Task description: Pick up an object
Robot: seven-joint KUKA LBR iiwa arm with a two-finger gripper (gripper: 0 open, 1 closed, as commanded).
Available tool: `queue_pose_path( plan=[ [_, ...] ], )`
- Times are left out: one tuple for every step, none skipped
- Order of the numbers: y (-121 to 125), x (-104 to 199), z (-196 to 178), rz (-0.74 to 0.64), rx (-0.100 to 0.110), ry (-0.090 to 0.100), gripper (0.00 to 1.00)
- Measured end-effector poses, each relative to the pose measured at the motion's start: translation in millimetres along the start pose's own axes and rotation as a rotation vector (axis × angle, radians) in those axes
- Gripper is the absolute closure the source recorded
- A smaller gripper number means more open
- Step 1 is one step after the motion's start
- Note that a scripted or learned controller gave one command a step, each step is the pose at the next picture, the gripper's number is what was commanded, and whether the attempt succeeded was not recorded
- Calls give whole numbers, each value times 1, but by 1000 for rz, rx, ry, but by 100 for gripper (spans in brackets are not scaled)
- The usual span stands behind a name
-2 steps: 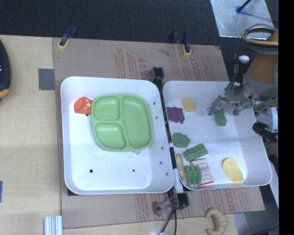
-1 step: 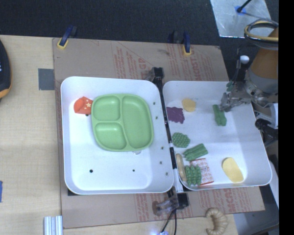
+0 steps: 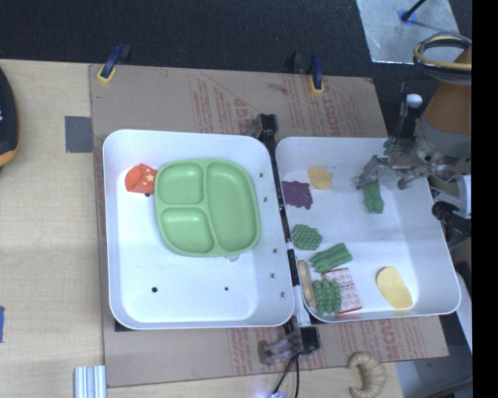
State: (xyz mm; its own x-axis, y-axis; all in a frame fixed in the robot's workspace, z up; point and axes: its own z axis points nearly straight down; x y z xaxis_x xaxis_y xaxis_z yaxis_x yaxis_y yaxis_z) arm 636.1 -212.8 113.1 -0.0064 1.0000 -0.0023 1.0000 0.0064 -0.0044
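Two shallow white bins are set side by side on a brown cardboard sheet clamped to a pale wooden bench, with dark carpet seen beyond. Over the upper right part of the right bin, the metal two-finger gripper is lowered from the grey arm; its fingers are spread apart, and a small dark green elongated object is seen just below them, not clamped between them. Farther out in the same bin, a round yellow piece, a flat purple piece, three green textured pieces, a printed card and a yellow oval piece are scattered. In the left bin, a light green three-compartment plate is laid, with a small red-orange object touching its left edge.
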Motion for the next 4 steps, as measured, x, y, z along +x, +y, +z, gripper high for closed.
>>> queue_pose_path(
  plan=[
    [-28, 8, 23, 3, 4, 3, 0],
    [-27, 7, 10, 1, 1, 1, 100],
    [-8, 70, -82, -3, -12, 3, 100],
    [-14, 148, -93, -6, 0, 5, 100]
  ],
)
